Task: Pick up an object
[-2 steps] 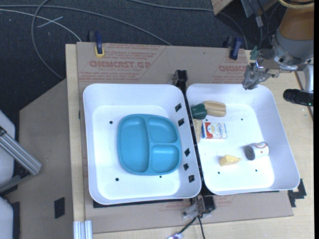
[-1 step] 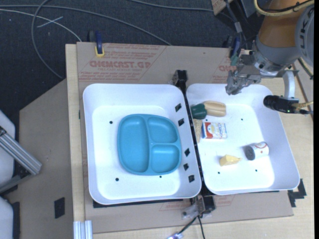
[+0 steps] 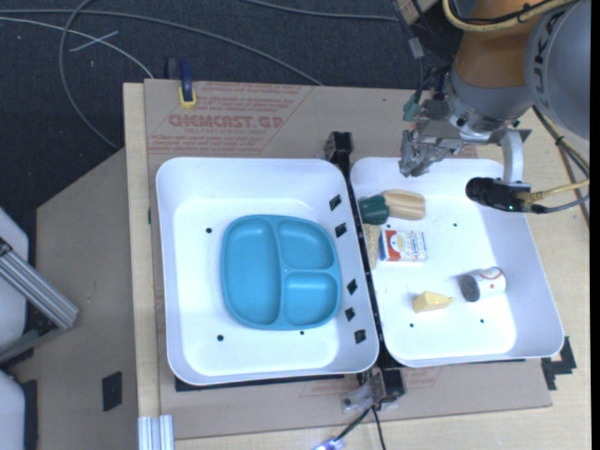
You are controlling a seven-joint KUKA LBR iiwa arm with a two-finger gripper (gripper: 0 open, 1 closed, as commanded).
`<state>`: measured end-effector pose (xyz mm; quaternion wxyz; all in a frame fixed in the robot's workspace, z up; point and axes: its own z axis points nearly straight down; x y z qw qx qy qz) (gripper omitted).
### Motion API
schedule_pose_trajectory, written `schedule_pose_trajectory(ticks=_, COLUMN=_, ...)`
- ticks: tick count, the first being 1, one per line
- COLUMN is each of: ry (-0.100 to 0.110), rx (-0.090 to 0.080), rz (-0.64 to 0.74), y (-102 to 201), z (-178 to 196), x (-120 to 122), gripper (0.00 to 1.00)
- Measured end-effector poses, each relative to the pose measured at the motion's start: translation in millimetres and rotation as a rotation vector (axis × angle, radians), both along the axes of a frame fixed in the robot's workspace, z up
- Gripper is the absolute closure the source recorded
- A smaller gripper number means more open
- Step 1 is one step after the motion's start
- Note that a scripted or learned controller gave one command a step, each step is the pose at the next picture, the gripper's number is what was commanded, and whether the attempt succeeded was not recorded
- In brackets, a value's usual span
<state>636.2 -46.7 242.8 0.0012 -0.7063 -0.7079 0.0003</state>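
On my counter point(image 3: 141, 251) two bins sit side by side. In the left bin point(image 3: 187, 186) I see a divided plate point(image 3: 279, 272) lying in the middle. In the right bin point(image 3: 525, 298), a bottle point(image 3: 392, 205) lies at the far left, a flat packet point(image 3: 402, 246) just in front of it, a wedge point(image 3: 432, 301) nearer me, and a small cylinder point(image 3: 480, 283) to its right. The pincer point(image 3: 417, 160) hangs over the right bin's far edge.

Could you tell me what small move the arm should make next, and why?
Probably lower the hand and ease it slightly toward the tan block. The hand hovers at the right bin's far rim holding nothing, and the tan block, lying beside the green piece, is the nearest object below it.
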Motion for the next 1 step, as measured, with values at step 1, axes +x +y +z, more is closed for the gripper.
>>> schedule_pose_trajectory(ticks=1, ry=0.002, rx=0.000, rz=0.001, y=51.4, z=-8.0, x=-11.9, gripper=1.00)
